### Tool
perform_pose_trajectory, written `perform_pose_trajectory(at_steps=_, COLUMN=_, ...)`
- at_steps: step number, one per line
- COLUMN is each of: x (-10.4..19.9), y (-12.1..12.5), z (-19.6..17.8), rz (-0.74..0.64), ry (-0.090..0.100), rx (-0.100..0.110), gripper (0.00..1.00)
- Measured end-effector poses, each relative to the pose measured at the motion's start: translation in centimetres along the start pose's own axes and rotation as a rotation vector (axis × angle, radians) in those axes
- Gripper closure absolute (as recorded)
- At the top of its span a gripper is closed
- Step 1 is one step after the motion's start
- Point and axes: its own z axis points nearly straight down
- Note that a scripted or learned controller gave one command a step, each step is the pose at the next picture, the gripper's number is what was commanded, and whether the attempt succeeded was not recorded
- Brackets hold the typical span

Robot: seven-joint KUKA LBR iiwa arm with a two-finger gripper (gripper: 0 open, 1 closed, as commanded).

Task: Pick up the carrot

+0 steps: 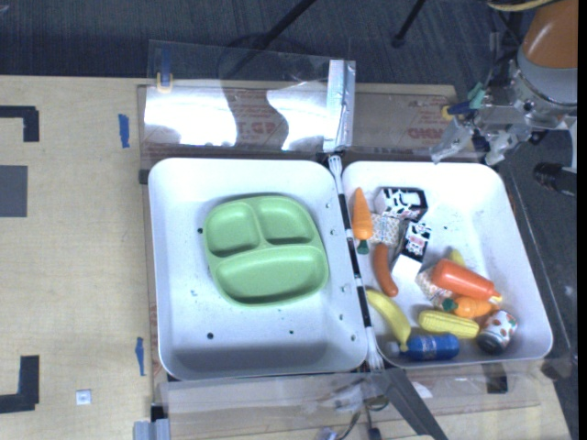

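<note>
One carrot (361, 213), gripper (468, 145) well apart

Bright, even overhead light, slightly soft focus.
We see strong glare on the clear plastic sheet (248, 108) and soft shadows inside the left bin (174, 273).

Two white bins side by side. Left bin (174, 246) holds green divided plate (266, 247). Right bin (518, 246) holds carrot (361, 213), hot dog (384, 269), banana (389, 313), corn (449, 324). Gripper (472, 145) hovers above right bin's far edge.

Pale wooden bench (64, 273) with blue tape marks (123, 129), dark carpet floor (138, 7) behind.
</note>
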Motion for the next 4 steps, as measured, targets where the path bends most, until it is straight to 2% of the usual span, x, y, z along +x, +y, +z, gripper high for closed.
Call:
perform_pose_trajectory(at_steps=1, x=2.1, y=-7.7, z=10.6, rz=0.067, ry=0.0, rx=-0.001, gripper=0.0)
perform_pose_trajectory(at_steps=2, x=0.8, y=-4.0, z=4.2, rz=0.126, ry=-0.001, rx=-0.002, gripper=0.0)
perform_pose_trajectory(at_steps=3, x=2.7, y=-9.0, z=13.4, rz=0.032, ry=0.0, rx=-0.001, gripper=0.0)
perform_pose_trajectory(at_steps=4, x=3.5, y=-15.5, z=19.0, rz=0.018, ry=-0.002, rx=-0.014, gripper=0.0)
